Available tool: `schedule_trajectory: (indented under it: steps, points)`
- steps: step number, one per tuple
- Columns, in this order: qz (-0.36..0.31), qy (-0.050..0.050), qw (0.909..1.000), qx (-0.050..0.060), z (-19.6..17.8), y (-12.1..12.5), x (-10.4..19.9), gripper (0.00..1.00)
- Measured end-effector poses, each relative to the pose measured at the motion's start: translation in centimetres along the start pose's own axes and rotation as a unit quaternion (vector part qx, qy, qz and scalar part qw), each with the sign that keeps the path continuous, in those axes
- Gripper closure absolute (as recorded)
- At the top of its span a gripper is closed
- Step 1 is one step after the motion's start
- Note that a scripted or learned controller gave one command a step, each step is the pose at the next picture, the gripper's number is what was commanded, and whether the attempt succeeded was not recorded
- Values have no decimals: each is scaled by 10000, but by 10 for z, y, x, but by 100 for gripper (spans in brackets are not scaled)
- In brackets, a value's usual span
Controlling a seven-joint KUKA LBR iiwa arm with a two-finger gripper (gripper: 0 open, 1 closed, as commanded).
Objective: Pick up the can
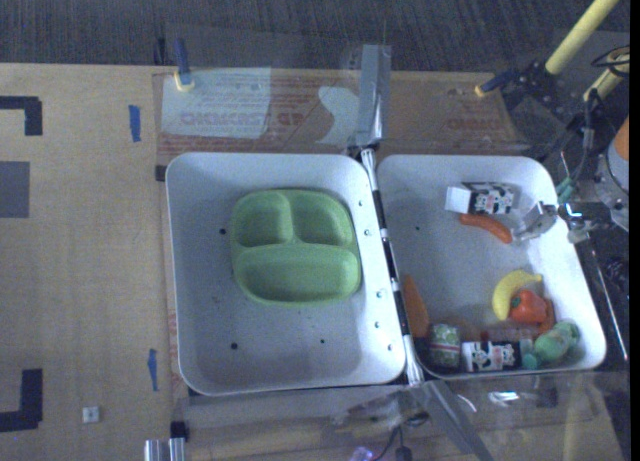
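Bench with two white bins; can stands upright at right bin's near-left corner, well down-left from end effector; its grip unreadable.

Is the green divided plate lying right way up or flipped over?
Right way up. The green plate lies flat in the left bin, and its three sunken compartments face the camera.

green tray in left bin; banana in right bin.

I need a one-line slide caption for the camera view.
Pincer over right bin; can at near edge.
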State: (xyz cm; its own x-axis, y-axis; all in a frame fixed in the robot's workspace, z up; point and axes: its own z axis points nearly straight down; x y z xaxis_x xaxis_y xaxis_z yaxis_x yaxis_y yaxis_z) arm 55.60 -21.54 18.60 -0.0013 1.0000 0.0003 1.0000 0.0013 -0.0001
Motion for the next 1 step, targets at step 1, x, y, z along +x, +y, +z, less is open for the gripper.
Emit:
schedule_trajectory:
  steps: [1]
  points:
    - [-165,-11,9999,-12,-112,-47,-8,0]
